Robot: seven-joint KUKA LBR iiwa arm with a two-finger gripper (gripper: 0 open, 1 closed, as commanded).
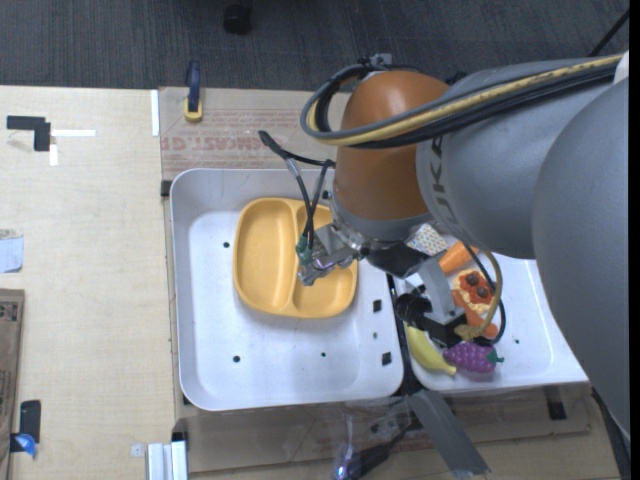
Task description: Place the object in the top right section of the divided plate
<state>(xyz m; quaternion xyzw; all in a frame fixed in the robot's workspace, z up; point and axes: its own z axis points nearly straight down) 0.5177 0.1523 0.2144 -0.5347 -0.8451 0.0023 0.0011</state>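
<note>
Camera view: end effector poised over yellow divided plate

Camera view from above: two shallow white bins are seen side by side on the desk [80, 268]. In the left bin [200, 308] a yellow divided plate [265, 258] is laid flat, its sections parted by raised ridges. In the right bin [530, 353] a cluster of toy foods is gathered: a yellow banana [428, 352], purple grapes [470, 358], a pizza slice [472, 293] and an orange carrot-like piece [455, 258], all lying close together near the bin's left wall.

Much of the right bin is covered by the grey arm [540, 168], whose orange band [385, 138] and looped cables are set above the plate's right side. A blue-and-yellow clamp [193, 103] is seen at the cardboard edge beyond the bins, and a black marker [30, 128] at the desk's far left.

The end effector [315, 263] is positioned over the right part of the plate, near its dividing ridge. How far its jaws are parted cannot be told, and no object can be made out between them. Which toy is the task's object cannot be told; all the toy foods lie in the right bin, apart from the end effector.
</note>
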